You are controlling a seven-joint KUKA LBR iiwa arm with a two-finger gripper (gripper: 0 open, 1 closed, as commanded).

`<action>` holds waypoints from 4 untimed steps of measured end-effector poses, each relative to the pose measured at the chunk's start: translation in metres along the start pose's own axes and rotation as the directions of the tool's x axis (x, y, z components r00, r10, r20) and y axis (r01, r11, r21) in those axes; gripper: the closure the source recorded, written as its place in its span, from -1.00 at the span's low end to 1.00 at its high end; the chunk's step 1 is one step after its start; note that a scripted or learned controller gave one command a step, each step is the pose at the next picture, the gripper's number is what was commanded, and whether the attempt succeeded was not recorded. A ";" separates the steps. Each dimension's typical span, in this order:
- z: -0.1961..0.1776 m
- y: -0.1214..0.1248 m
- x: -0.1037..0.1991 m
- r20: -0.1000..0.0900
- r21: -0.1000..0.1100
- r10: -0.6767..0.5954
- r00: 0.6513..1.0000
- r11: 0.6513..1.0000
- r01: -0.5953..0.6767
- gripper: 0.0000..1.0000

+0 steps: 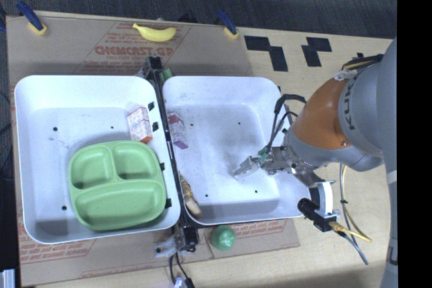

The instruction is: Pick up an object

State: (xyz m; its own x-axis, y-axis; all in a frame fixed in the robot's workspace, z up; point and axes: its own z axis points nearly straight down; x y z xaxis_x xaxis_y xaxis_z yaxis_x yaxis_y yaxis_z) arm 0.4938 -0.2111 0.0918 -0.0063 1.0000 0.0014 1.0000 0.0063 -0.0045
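Observation:
My gripper reaches in from the right and hangs low over the floor of the right bin, near its front right part. I see nothing held at its tip. A small pink and white packet lies against the right bin's left wall. A brownish object rests in that bin's front left corner. In the left bin sit a green divided plate and a small orange and white carton. The gripper is well apart from all of these.
A green ball lies on the cardboard just in front of the right bin. A yellow banana lies behind the bins. Blue clamps hold the cardboard at the back. The arm's orange band overhangs the right bin's right rim.

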 end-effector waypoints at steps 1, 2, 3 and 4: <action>0.000 0.054 0.000 0.001 -0.003 0.000 1.000 1.000 0.000 -1.00; -0.010 0.054 0.000 0.001 -0.002 -0.003 1.000 1.000 0.003 1.00; -0.085 -0.018 0.000 0.001 -0.003 0.003 1.000 1.000 -0.003 1.00; -0.159 -0.017 0.006 0.003 -0.007 0.000 1.000 1.000 0.000 1.00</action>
State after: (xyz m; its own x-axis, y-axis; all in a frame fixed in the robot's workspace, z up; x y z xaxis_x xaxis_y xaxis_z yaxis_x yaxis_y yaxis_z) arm 0.4777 -0.2050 0.2511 -0.0059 1.0000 -0.0020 1.0000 0.0059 0.0027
